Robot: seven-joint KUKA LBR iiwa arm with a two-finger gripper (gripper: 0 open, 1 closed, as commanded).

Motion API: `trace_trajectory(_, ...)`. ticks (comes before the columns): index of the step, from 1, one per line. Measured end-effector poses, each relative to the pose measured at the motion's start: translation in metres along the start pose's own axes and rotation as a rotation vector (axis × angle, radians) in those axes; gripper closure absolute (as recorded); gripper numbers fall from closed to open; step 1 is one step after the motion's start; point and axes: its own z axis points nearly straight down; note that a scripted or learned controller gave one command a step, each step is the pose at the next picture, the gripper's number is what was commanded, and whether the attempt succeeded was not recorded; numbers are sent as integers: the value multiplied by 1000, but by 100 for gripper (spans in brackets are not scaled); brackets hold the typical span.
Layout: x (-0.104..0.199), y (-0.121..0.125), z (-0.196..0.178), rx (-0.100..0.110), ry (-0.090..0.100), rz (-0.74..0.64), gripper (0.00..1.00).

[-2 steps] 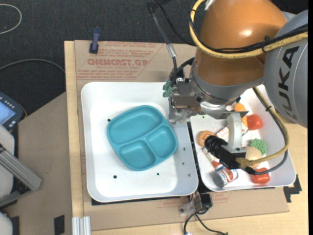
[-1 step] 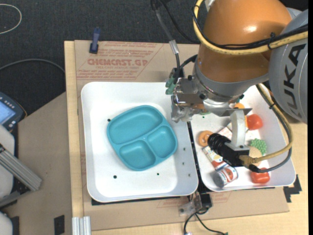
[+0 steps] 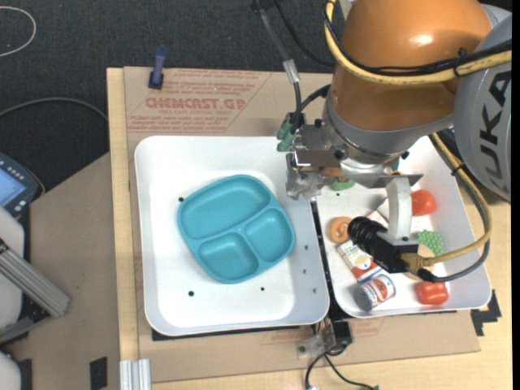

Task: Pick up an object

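Gripper (image 3: 307, 173) hangs over the seam btwn left bin (image 3: 154, 218) and right bin (image 3: 475, 279) on the surface (image 3: 203, 112). The arm (image 3: 398, 47) hides it, so can't tell if it's wide or narrow. Pick candidates, incl. can (image 3: 367, 276), orange ring (image 3: 339, 230) and red piece (image 3: 423, 202), crowd the right bin, prob. the source. Teal plate (image 3: 236, 227) sits in the left.

A brown paper-faced board (image 3: 203, 96) with red printed lettering lies under the left shallow white plastic bin (image 3: 162, 291) and the right shallow white plastic bin (image 3: 465, 287). A small blue clip (image 3: 158, 67) sits on the board's far left edge. Dark carpet (image 3: 122, 15) surrounds the board. At the left, a blue-screened device (image 3: 12, 187) stands above a silver metal bar (image 3: 32, 287).
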Motion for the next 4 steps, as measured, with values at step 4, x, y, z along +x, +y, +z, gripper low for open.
trace_trajectory(4, 45, -3, 60, 17, -3, -1, 100)
